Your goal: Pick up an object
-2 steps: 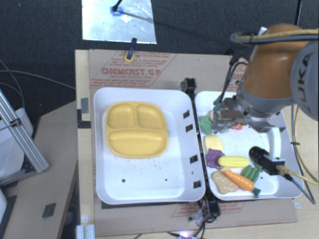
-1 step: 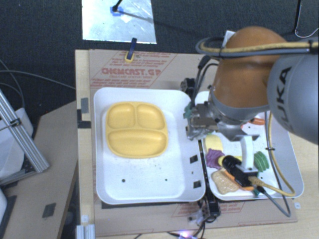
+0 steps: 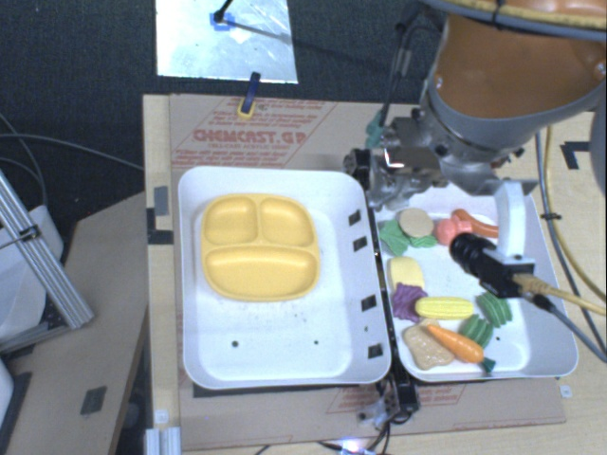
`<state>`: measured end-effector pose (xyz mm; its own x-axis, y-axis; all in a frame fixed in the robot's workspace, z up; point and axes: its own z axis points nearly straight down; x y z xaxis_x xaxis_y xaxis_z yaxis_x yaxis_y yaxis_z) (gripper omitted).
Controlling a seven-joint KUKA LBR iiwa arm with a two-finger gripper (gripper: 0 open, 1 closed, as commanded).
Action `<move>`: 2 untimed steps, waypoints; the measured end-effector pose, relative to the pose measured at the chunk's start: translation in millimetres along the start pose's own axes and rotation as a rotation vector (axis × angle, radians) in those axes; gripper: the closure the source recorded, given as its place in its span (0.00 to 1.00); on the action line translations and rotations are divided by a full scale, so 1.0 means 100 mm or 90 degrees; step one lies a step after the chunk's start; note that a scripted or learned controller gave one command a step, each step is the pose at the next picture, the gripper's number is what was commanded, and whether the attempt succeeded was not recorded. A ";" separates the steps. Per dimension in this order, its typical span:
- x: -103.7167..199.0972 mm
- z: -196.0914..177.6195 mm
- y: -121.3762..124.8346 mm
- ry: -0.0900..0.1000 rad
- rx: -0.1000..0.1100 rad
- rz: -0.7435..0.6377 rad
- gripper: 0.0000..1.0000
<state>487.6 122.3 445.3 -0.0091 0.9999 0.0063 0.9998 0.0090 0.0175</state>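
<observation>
Gripper (image 3: 391,180) over right bin's (image 3: 548,347) far-left corner; I see tan biscuit (image 3: 414,222) just toward near edge (grip state: cannot tell).

Yellow three-compartment plastic plate (image 3: 258,246) occupies the far half of the left white bin (image 3: 275,344). The floor on the camera side of the plate is bare, open from above. Right of the plate, small plastic toy foods (image 3: 444,307) crowd the right white bin (image 3: 541,344), and the grey-and-orange robot arm (image 3: 512,55) overhangs its far end.

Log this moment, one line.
gripper at far edge of right white bin | toy foods inside | yellow divided plastic plate in left white bin
</observation>
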 end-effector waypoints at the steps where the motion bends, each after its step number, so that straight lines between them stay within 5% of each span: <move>1: -0.60 1.04 0.80 -0.007 0.013 0.009 1.00; 2: -0.30 1.07 0.37 -0.003 0.012 0.002 1.00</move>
<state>527.0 93.3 339.3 -0.0057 1.0000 0.0012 1.0000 0.0057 -0.0011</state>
